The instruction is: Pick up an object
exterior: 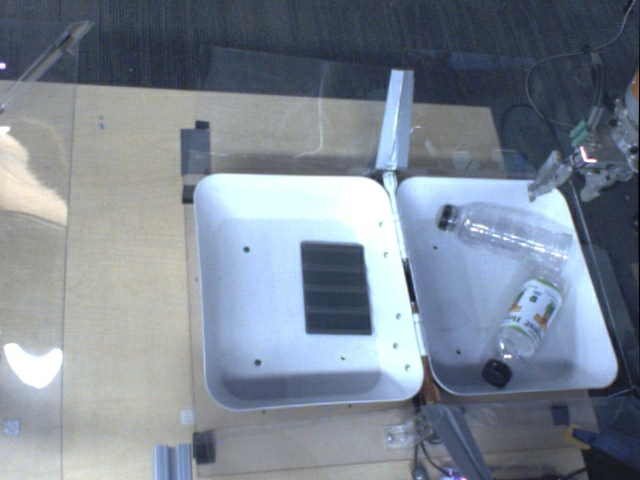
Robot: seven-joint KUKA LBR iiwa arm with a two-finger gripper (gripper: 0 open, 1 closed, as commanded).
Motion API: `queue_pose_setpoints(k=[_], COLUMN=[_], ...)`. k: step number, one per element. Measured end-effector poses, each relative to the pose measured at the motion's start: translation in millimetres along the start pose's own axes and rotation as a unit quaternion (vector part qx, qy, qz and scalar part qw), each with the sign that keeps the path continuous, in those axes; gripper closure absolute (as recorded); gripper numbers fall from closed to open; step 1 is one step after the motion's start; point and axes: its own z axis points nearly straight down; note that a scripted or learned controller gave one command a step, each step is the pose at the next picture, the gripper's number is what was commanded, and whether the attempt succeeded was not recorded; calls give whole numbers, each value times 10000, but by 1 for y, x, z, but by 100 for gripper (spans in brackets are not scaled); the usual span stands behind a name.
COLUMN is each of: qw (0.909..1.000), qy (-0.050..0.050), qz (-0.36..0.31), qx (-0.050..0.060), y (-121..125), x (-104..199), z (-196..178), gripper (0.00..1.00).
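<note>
Camera view: labelled bottle (527, 319), writing perhaps illegible

Single fixed camera above bench (120, 268); slanted downward (both bins (225, 298) framed).

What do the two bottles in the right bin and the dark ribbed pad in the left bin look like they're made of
Upper bottle: clear glossy plastic, likely; the bin shows through it. Labelled bottle: same clear plastic, apparently, with a printed label. Ribbed pad: matte black, perhaps rubber or foam; uncertain.
</note>
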Motion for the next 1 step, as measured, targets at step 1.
queue_pose_setpoints(k=[1], qw=[9980], qy=[4], qz=[-639], qx=[0], y=[50], x=[59], z=[116], gripper=[0])
